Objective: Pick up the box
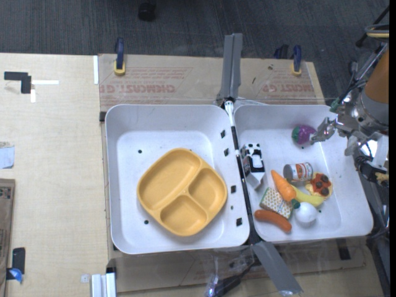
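1. Tabletop carries two white bins side by side: left bin holds a yellow divided plate; right bin holds all the small items.
2. Arm reaches in from the right side of the view; gripper hangs over the right bin's upper right part, beside a purple toy. Whether anything is being pinched: cannot tell at this res.
3. Box: black-and-white, lying against the right bin's left wall by the divider. Long axis runs approx. far-to-near, slightly slanted.
4. Key relation: box lies to the gripper's left and a bit nearer the camera, well apart from it, across the bin.
5. Clutter nearer the camera, right of the box: can, carrot, checkered block, sausage, white ball. Judgement: the straight path looks mostly open; the bin wall touching the box leaves little room on that side.
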